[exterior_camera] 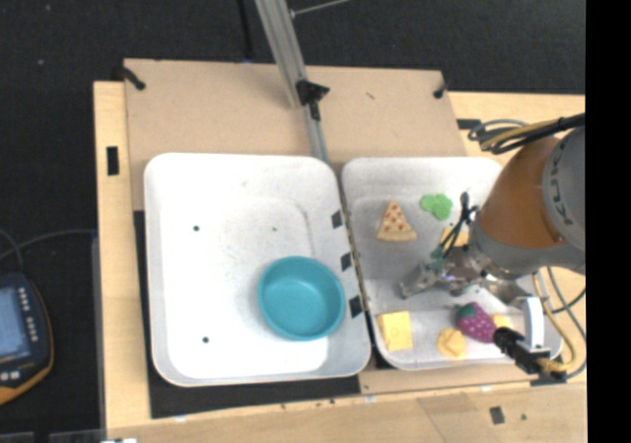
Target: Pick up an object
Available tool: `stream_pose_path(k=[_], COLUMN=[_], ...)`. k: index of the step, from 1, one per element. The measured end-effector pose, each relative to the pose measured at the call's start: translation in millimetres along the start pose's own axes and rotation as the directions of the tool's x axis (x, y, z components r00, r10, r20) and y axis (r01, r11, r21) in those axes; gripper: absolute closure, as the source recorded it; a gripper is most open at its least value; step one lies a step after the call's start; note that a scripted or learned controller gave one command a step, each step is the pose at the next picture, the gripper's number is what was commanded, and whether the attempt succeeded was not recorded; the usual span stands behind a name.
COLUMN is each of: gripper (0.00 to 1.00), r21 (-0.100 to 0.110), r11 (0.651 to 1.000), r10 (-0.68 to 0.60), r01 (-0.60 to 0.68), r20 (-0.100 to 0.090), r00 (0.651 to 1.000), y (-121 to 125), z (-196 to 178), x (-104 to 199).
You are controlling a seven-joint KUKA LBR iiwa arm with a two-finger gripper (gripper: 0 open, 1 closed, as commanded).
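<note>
Small toys (396,222) scattered in right bin (394,180)

gripper (422,279) low in right bin (367,234) | blue bowl (299,297) in left bin (197,194)

Left bin (197,194) open apart from bowl (301,297).

Handheld controller (20,337) at the bench's left edge.
</note>
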State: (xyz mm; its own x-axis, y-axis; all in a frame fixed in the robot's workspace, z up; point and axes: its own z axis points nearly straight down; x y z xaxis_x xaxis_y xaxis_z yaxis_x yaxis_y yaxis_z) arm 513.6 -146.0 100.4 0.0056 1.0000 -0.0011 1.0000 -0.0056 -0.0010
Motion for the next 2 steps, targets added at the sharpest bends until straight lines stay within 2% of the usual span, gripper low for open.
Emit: stream_pose_path(k=[1,2], gripper=[1.0,1.0], r21=[-0.005,-0.004], r11=[1.0,1.0], r10=[0.005,0.004], r01=[-0.005,-0.004], r20=[-0.001,0.001], r00=[1.0,1.0], y=[1.5,-0.7], z=[-11.4,-64.5], x=[-0.6,-11.6])
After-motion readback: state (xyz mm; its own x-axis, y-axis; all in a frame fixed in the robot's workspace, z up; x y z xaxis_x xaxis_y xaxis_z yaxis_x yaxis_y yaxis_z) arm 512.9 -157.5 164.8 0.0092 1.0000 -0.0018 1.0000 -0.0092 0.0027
